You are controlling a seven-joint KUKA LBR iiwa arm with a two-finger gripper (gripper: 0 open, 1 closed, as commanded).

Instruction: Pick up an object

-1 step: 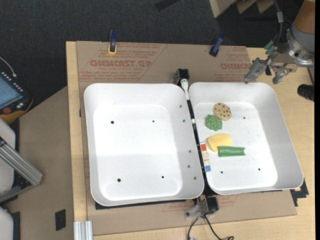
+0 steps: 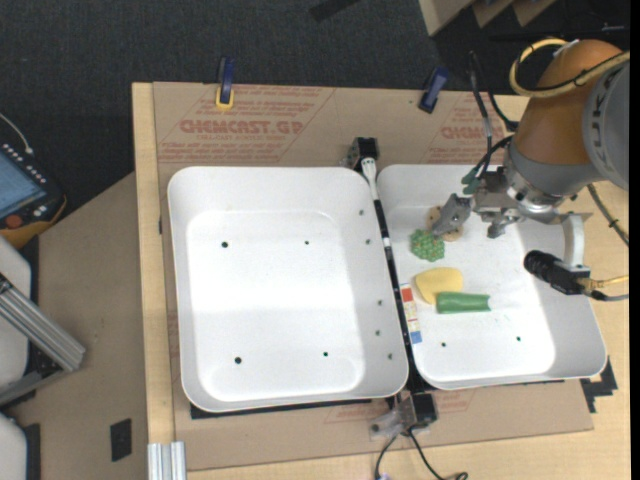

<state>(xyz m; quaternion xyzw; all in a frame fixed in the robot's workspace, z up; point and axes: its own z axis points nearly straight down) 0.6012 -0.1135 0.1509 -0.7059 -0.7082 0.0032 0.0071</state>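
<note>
The right bin holds a bumpy green object, a yellow piece and a green block lying close together near its left wall. A small tan thing shows just below one finger. My gripper hangs over the back of the right bin, up and to the right of the bumpy green object. Its two grey fingers stand apart, open, with nothing between them.
The left bin lies beside the right one, with a black divider strip between them. A black part on a cable sits over the right bin's right side. Blue clamps hold the cardboard base at the back.
</note>
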